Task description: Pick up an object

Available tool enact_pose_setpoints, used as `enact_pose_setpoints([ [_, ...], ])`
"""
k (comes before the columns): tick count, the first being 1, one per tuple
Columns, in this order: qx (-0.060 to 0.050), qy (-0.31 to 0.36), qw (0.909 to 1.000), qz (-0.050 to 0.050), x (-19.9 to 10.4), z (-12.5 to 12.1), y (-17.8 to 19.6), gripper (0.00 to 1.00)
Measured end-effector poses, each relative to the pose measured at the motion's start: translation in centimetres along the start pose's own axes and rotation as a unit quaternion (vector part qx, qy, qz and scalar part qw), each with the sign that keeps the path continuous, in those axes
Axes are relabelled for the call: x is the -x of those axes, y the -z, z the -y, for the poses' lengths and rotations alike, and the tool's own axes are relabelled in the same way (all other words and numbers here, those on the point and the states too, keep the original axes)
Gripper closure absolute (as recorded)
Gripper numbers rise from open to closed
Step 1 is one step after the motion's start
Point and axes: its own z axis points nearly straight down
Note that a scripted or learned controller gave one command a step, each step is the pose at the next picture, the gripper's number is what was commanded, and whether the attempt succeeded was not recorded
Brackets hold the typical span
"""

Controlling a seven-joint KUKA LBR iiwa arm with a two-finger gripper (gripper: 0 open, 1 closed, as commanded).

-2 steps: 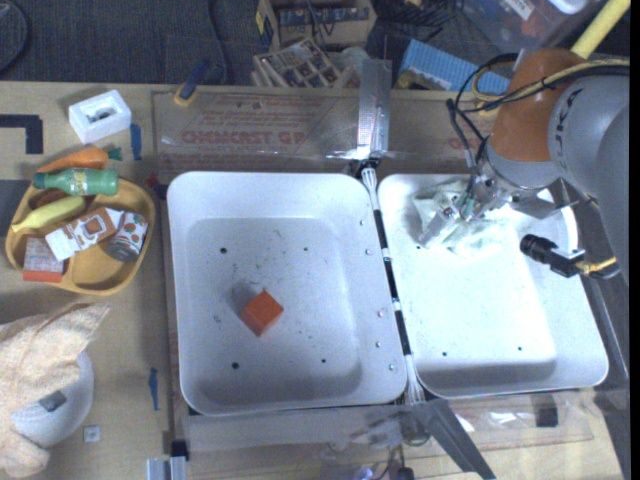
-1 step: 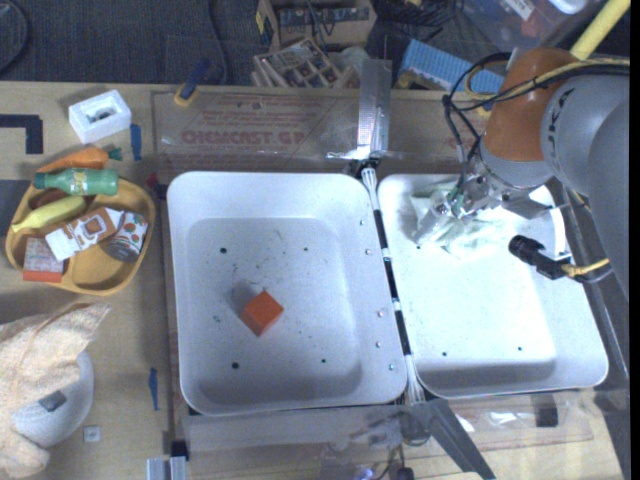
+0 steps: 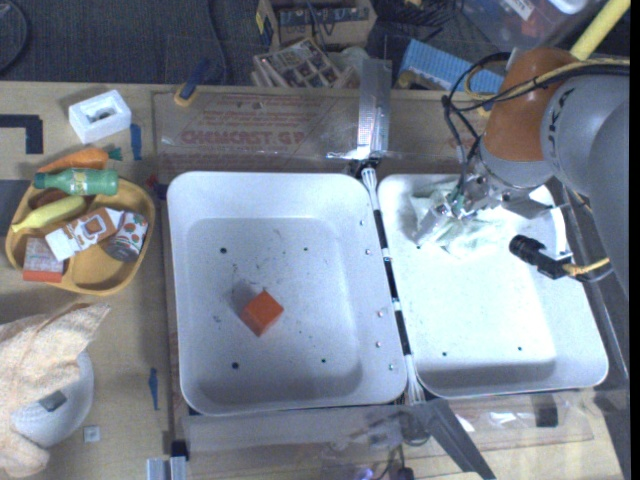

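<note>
Orange block (image 3: pixel 263 312), small cube w/ a darker shaded side, sits tilted near the middle of the left bin (image 3: pixel 200 208), resting on the bin floor, alone. Gripper (image 3: pixel 440 218) is well apart from it, down at the far-left corner of the right bin (image 3: pixel 560 368); blurred there, can't tell its state. Arm (image 3: pixel 560 118) w/ orange band comes in from the right. Both bins white, shallow, side by side on a wood bench (image 3: pixel 130 358). Left of the bins: yellow bowl (image 3: pixel 95 273) w/ toy food items, crumpled cloth (image 3: pixel 45 358) below it. Cluttered shelves and cables beyond the bench.
</note>
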Motion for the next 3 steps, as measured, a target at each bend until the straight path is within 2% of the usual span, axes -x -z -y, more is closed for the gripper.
enact_pose_setpoints([
  [1, 0.000, 0.000, 1.0000, 0.000, -0.01, -0.01, 0.00, 0.00],
  [2, 0.003, -0.045, 0.9990, -0.001, -0.44, -0.33, 0.01, 0.00],
  [3, 0.001, -0.022, 0.9998, -0.001, -0.61, -0.35, 0.04, 0.00],
])
